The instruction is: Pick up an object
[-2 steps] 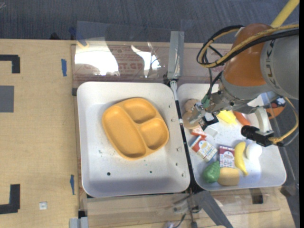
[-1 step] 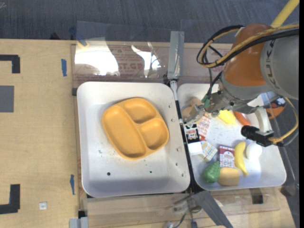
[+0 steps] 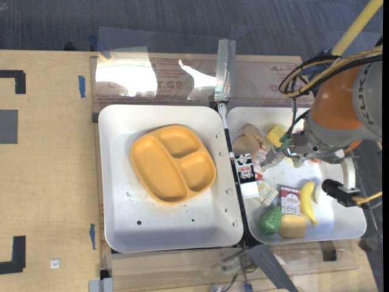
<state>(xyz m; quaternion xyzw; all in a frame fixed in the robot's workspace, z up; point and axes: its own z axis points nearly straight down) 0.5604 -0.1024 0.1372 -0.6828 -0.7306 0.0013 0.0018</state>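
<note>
My hand [image 3: 281, 151] hangs low over the right bin [image 3: 352, 224], near its far wall, and I cannot tell from here how it is set, because my own wrist covers it. Nothing is visibly held in it.

Just beside my hand, toward the divider, lie a tan lumpy piece [image 3: 249, 139] and a small yellow block [image 3: 275, 134]. I judge the block to be light and stiff, so it is a good thing to take by its flat sides.

A little nearer to the front edge lie a small white packet [image 3: 267, 192], a red and white carton [image 3: 290, 200] and a banana [image 3: 309, 201]. The banana looks like smooth plastic; it may slip, so I would grip across its middle.

Farther still sit a green round thing [image 3: 271, 219] and a pale yellow sponge-like block [image 3: 293, 225], probably soft.

Beyond the divider, the left bin [image 3: 121, 224] carries an orange tray with three compartments [image 3: 173, 162], wide and shallow, difficult for me. Both bins stand on the desk [image 3: 42, 163].
</note>
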